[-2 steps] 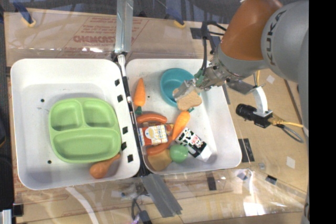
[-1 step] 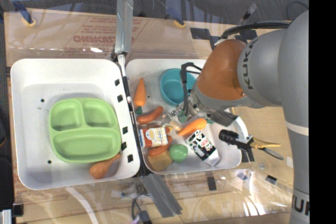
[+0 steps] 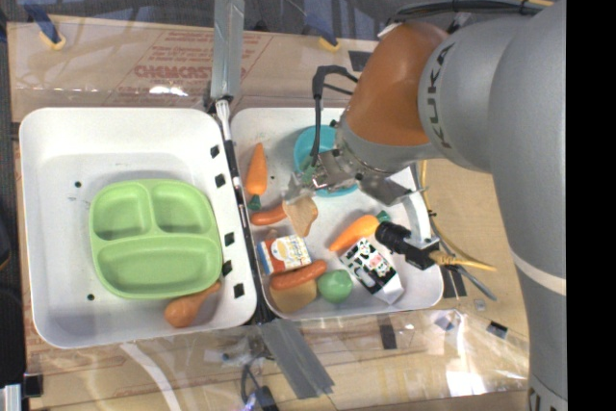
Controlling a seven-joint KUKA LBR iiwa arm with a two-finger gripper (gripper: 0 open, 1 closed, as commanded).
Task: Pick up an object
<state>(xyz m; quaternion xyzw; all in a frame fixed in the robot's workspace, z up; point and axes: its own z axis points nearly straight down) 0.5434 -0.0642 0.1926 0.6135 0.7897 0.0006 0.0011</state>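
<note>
Two bins are sitting side by side on the bench: the left bin [image 3: 48, 207] is holding a divided tray [image 3: 154, 238], with a drumstick [image 3: 191, 305] lying just in front of it. The right bin [image 3: 423, 289] is holding a carrot [image 3: 256, 170] near the dividing wall, a bowl [image 3: 313, 149] behind, and a hot dog [image 3: 298, 276], a round fruit [image 3: 336, 286] and a small carton [image 3: 373, 269] lying along its front. The arm [image 3: 462, 91] is reaching in from the right, over the bowl.
</note>
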